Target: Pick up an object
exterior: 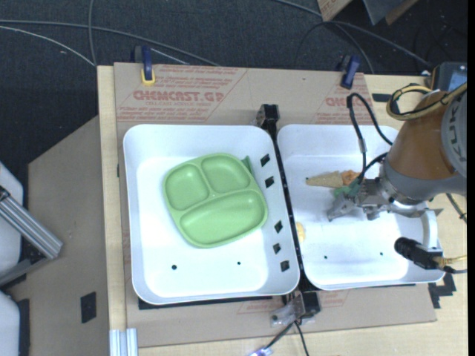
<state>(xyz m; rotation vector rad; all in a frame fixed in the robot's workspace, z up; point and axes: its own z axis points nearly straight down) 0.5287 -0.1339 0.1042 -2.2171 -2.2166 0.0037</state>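
My gripper point(343, 208) is low in the right bin point(356, 265), near its middle, at the end of the arm that comes in from the right. A tan cone-shaped object point(326, 179) lies just up and left of it, pointing left. A small green thing point(344, 191) sits right against the gripper's upper side; I cannot tell whether it is held. A small yellow piece point(300, 232) lies by the bin's left wall. A green divided plate point(215, 199) rests in the left bin point(148, 265).
A black divider strip with clips point(276, 191) runs between the two bins. The bench board point(185, 87) extends behind them, with clamps at its far edge. Cables trail on the dark floor beyond.
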